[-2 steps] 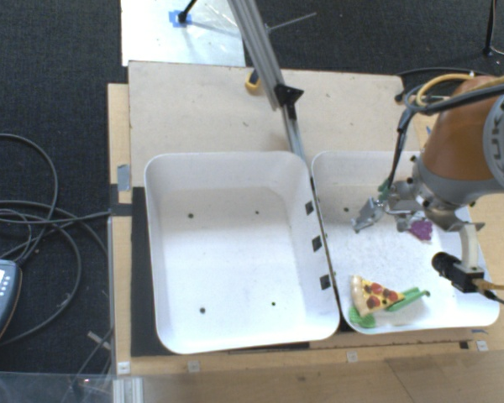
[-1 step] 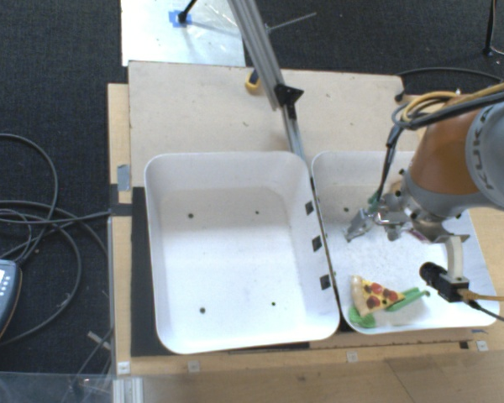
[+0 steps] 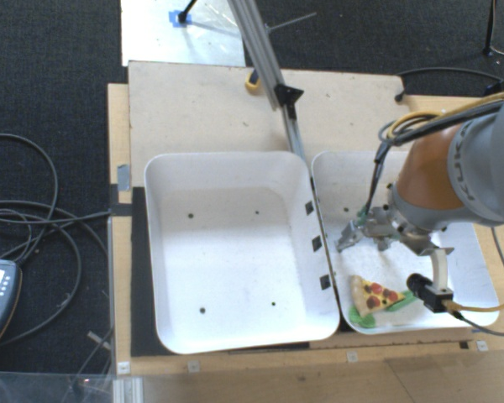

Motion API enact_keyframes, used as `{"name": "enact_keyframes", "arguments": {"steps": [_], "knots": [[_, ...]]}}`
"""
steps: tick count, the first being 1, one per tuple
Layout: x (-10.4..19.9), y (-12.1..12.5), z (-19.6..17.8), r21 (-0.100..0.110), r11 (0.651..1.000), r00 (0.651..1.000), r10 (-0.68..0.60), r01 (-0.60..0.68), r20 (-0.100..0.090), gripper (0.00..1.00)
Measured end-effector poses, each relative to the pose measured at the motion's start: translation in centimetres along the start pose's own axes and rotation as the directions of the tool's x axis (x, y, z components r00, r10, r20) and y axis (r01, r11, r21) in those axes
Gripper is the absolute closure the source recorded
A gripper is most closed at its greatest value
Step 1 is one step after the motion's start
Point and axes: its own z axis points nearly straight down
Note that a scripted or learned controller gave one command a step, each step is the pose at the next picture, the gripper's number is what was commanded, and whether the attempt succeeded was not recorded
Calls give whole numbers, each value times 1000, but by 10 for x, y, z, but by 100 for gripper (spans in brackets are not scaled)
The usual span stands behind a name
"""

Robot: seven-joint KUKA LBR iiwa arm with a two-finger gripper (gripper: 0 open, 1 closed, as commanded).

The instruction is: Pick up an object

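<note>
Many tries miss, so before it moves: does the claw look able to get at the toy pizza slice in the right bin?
Probably yes. The claw hangs inside the right bin, above the pizza slice, which lies flat near the bin's front rim with nothing on top of it.

arm (image 3: pixel 466 170) cut off at right edge, right bin (image 3: pixel 336 175) partly hidden
</note>
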Motion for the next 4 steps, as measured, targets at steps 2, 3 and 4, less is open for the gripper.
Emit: {"name": "enact_keyframes", "arguments": {"steps": [2,3,4], "knots": [[3,1,-57,-8,1000,1000,-4,4,1,100],[0,1,-101,-10,1000,1000,-4,4,2,100],[8,3,-149,-11,1000,1000,-6,6,2,100]]}}
